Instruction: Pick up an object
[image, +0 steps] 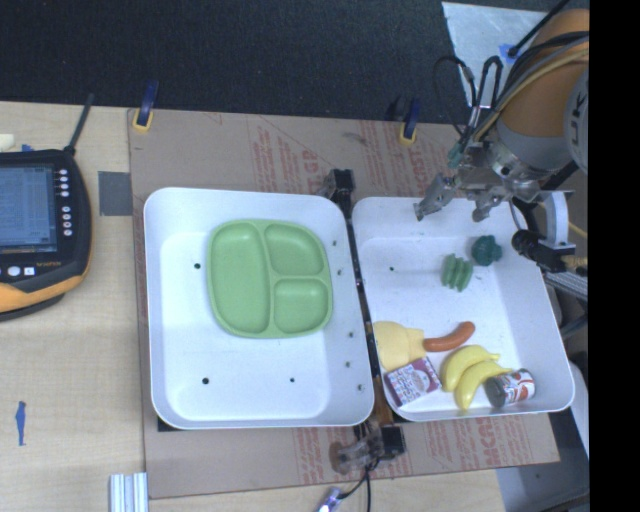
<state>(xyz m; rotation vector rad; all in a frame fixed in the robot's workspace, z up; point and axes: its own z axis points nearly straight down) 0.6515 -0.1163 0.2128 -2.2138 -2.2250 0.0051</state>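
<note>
A wooden tabletop (60, 400) covered by a brown cardboard sheet (250, 150) is seen, and two shallow white plastic bins are carried on it side by side. The left white bin (175, 380) lies well to the left of the gripper, and a pale green divided plate (268, 277) is held in it. The right white bin (400, 225) lies directly under the gripper (458, 205), whose two fingers are spread apart with nothing between them, above the bin's far edge. A green toy vegetable (458, 271) and a dark green round object (486, 250) are found just below the gripper. Farther toward the near edge, a yellow wedge (395, 345), an orange sausage (448, 337), yellow bananas (470, 372), a red-and-white packet (411, 381) and a small tin can (512, 388) are grouped.
</note>
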